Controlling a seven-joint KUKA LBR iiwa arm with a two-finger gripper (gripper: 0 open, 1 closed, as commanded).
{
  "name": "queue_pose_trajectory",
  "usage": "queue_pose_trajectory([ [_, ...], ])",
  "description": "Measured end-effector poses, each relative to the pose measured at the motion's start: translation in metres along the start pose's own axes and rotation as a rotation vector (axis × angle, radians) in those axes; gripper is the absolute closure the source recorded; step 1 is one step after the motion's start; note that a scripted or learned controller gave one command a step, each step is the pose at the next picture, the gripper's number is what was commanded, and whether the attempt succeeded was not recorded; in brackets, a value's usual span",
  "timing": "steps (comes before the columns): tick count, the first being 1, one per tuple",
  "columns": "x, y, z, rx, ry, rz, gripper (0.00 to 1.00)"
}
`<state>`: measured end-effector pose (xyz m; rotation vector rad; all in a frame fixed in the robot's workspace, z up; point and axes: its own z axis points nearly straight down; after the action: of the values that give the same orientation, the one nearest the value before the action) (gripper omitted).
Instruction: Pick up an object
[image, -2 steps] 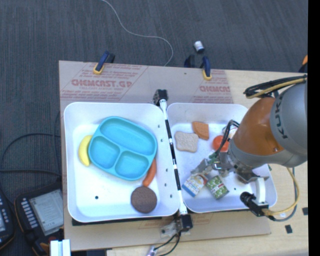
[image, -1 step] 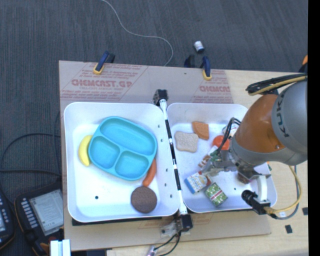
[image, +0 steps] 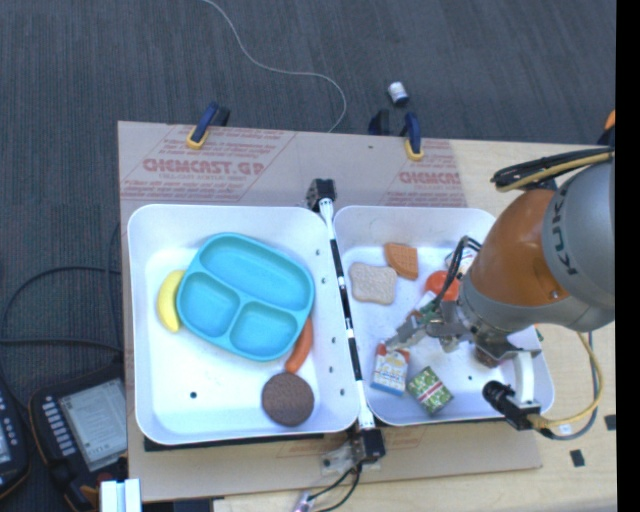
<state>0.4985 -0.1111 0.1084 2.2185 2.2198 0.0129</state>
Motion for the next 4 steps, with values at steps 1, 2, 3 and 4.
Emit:
queue_pose_trajectory([
  [1, 0.0006, 0.0008, -0.0101, -0.001, 0.001, 0.0, 1.0],
  [2, 0.0007, 0.0007, -0.01, -0.001, 0.001, 0.0, 0.0],
  [3, 0.001, 0.0011, -0.0194, -0.001, 0.002, 0.0, 1.0],
  [4, 0.0011, 0.001, -0.0193, 0.0, 0.002, -0.001, 0.0],
])
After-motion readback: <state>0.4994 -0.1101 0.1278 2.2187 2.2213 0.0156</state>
